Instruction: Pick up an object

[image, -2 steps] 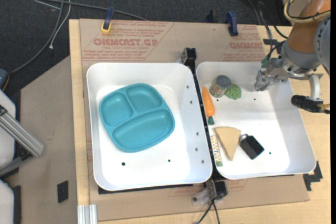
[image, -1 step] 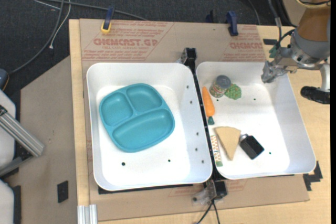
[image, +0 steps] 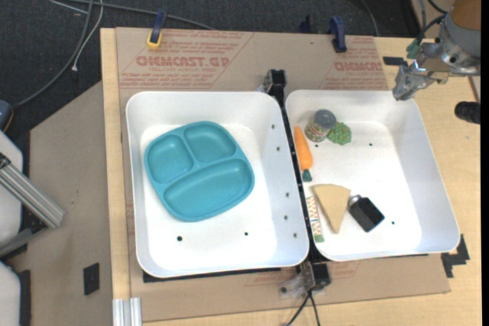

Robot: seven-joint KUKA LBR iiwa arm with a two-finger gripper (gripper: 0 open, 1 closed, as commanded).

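The right bin [image: 428,187] holds several small items. An orange carrot [image: 304,149] lies along its left wall. A small grey-topped can [image: 322,124] stands at the back, touching a green broccoli piece [image: 341,135]. A tan wedge [image: 330,204] lies near the front, with a black block [image: 366,213] just to its right. A thin printed strip [image: 312,214] lies by the left wall. My gripper [image: 404,86] hangs over the bin's back right corner, apart from every item and with nothing seen in it.
The left bin [image: 145,225] holds a blue divided plate [image: 200,169]. Two clamps [image: 158,27] [image: 337,33] grip the cardboard board at the back. Cables and a box crowd the far right corner.
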